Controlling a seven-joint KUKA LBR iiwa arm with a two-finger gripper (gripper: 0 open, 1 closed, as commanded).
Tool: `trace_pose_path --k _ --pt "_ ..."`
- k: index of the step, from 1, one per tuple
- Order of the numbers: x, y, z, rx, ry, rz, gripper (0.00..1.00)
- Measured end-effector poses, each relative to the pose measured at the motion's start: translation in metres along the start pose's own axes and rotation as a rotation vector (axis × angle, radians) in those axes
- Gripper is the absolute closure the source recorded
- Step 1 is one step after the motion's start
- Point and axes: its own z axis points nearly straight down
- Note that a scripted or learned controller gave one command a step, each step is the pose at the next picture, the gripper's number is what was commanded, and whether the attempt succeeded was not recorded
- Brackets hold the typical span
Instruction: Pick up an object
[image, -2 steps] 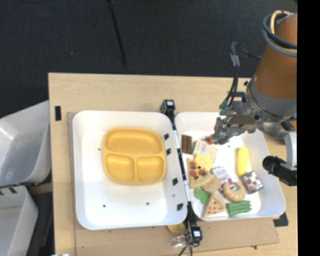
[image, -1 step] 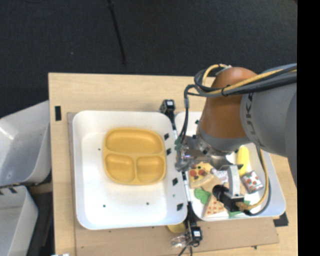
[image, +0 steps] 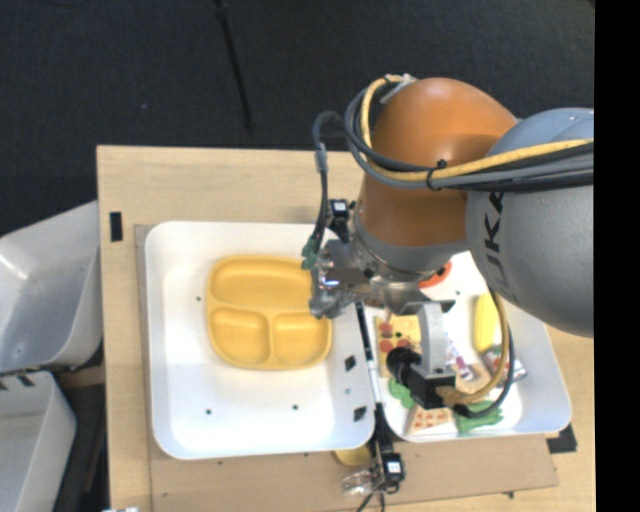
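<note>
We have the tool (image: 325, 288) low over the left bin (image: 160, 330), right at the nearest edge of the yellow divided plate (image: 262, 312). We cannot tell whether it is wide or narrow, because the wrist hides that. The plate looks like the object on offer, lying flat just beside and beneath the tool.

Here is the worry: a flat, shallow plate gives little to bite on, so a grip at its rim may slip off or only tip it. A downward push could also skid it away from the tool across the smooth bin floor.

Just behind the tool runs the wall shared with the right bin (image: 556, 395), so a sideways move risks clipping it. Beyond that wall a yellow piece (image: 487, 322) and a green piece (image: 482, 420) lie crowded among other small items.

Open room lies past the plate, on its far side from the tool, with bare white floor out to the rim. Straight up looks free too, we judge.
</note>
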Motion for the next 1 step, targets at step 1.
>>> trace_pose_path --k 1 --pt "-0.0131 0.0280 -0.2308 -0.012 -0.001 0.009 1.00"
